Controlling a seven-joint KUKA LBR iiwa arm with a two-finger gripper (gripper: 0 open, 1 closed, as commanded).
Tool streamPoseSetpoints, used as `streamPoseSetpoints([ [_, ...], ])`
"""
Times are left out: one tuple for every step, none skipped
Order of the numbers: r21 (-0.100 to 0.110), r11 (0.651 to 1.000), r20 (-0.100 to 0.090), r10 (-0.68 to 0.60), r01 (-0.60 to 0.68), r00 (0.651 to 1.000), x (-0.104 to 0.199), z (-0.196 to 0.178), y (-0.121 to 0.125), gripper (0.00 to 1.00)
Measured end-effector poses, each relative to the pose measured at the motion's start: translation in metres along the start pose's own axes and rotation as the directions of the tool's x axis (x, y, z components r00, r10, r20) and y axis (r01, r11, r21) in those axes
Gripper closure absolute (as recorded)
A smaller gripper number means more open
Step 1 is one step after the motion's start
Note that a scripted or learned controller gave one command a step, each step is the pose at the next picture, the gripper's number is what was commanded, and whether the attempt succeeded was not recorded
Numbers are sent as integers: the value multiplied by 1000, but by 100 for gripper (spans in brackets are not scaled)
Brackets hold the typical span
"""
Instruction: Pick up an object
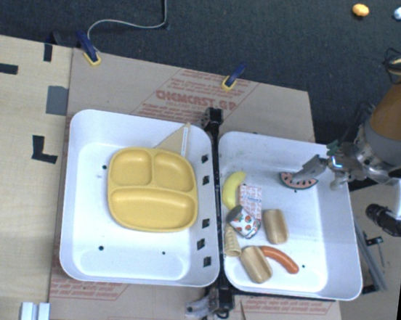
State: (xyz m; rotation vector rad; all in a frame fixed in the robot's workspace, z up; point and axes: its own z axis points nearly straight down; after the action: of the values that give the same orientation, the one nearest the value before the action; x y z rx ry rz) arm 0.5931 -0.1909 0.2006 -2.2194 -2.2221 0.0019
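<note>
Since the claw (315,166) hangs spread over the watermelon slice (299,180) at the right bin's (345,233) far edge (nothing pinched), the pick seems barely begun; closing and lifting remain.

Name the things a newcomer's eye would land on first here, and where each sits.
A yellow divided tray lies in the left bin. The right bin holds a cluster of toy food near its left wall, with a banana on top and a hot dog lowest. The gripper hovers over a watermelon slice.
</note>
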Motion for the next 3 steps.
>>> streamPoseSetpoints([
  [-6,1000,3,-1,1,1000,-21,113,33,0],
  [-6,1000,1,-1,1,1000,24,114,74,0],
  [-6,1000,5,-2,2,1000,23,104,73,100],
])
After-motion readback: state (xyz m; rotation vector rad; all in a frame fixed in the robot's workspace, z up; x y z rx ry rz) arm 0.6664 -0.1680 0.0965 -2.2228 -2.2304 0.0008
